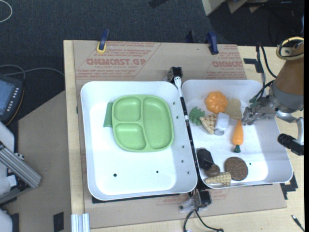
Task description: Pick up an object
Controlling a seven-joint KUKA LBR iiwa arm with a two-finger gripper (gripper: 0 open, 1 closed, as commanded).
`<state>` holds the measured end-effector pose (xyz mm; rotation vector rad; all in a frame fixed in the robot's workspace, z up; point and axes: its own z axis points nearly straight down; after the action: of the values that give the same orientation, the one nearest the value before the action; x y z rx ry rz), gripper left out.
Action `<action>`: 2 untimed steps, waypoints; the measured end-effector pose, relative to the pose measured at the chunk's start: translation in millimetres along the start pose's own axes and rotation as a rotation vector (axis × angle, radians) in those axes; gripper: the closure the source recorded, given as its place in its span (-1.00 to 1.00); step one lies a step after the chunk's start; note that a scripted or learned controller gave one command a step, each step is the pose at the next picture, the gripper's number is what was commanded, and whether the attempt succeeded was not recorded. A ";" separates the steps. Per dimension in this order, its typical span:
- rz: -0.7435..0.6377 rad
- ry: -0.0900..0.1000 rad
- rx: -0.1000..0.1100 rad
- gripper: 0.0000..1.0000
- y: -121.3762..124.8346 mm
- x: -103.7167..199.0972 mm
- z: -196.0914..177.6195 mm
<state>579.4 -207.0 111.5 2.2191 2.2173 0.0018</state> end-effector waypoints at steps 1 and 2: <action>-0.001 0.000 -0.001 1.00 -4.8 4.7 -60.0; -0.002 -0.001 -0.004 1.00 -3.1 4.1 -114.2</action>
<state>575.8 -202.7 225.6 2.2149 2.2171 0.0047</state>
